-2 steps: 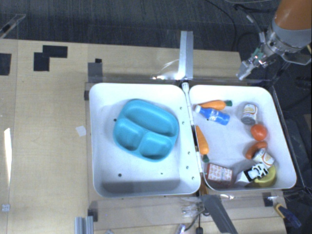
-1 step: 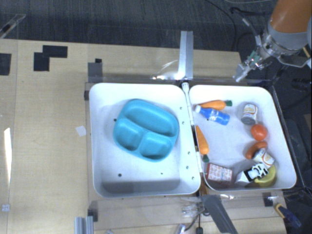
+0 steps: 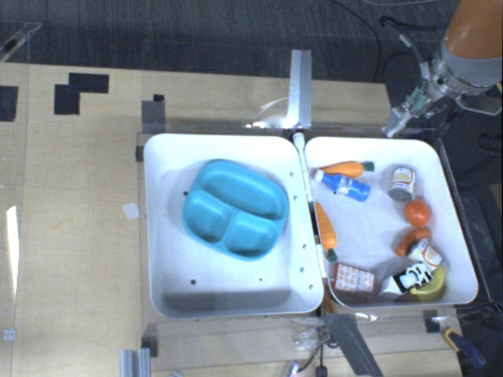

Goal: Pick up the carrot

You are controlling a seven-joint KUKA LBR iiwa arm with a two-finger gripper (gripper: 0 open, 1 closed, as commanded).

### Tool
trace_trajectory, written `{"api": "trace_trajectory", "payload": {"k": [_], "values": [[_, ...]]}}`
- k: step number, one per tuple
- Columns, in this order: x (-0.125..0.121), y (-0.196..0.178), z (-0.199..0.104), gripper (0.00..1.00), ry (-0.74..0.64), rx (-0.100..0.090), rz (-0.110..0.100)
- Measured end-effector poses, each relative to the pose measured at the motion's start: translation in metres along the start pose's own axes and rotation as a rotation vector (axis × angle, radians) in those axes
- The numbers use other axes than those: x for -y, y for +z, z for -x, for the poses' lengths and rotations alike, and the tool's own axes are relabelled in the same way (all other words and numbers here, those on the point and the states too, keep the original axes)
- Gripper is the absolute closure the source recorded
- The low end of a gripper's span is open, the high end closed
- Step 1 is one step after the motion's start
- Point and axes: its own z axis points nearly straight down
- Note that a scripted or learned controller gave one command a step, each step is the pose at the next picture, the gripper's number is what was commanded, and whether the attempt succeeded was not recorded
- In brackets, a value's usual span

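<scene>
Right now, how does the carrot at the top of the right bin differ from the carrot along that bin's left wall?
The top carrot lies crosswise near the far wall, touching the blue bottle; the left carrot lies lengthwise along the divider, apart from other items. The top carrot's green end points right; the left carrot's points toward the near edge. Both are orange, tapered, and lie flat in the right bin.
</scene>
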Motion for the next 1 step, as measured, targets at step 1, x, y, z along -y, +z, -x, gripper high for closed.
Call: {"api": "trace_trajectory", "payload": {"k": [1], "values": [[-0.0185,0.0023,-0.0026,1.00,0.052,0.000,0.002]]}}
